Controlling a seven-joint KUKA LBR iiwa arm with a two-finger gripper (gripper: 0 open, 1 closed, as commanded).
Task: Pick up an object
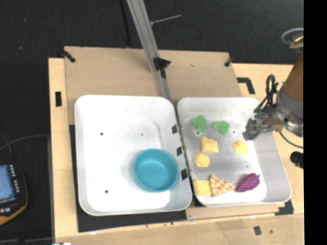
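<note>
Nearest the camera in the right bin (271, 160) lie the purple grapes (248, 182) and the pizza slice (220, 186), with a yellow piece (240, 147) further back. My pincer (250, 130) hangs just beyond that yellow piece, over the bin's far right part. My arm (294, 93) reaches in from the right, wrist angled down; I cannot tell whether my pincer is spread.
</note>
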